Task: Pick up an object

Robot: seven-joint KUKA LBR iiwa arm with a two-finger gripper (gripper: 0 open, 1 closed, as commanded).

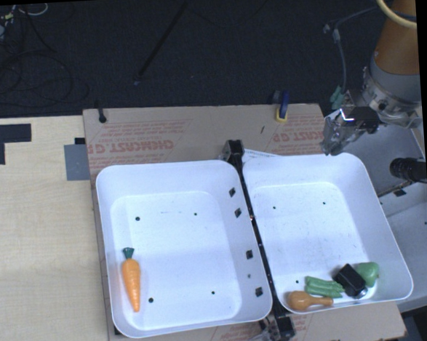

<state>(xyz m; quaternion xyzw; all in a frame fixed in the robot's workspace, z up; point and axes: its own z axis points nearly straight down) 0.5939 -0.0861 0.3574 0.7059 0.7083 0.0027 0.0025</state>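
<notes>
The two-finger gripper hangs above the far right corner of the right-hand shallow white bin; whether it is clenched or released I cannot tell. Nothing is grasped, so this looks like the approach step. Candidates sit at that bin's near right corner: a small black block, green pieces and a tan pear-shaped toy. An orange plastic carrot lies in the bin to its left. Next, the arm likely must travel toward the cluster and descend.
</notes>
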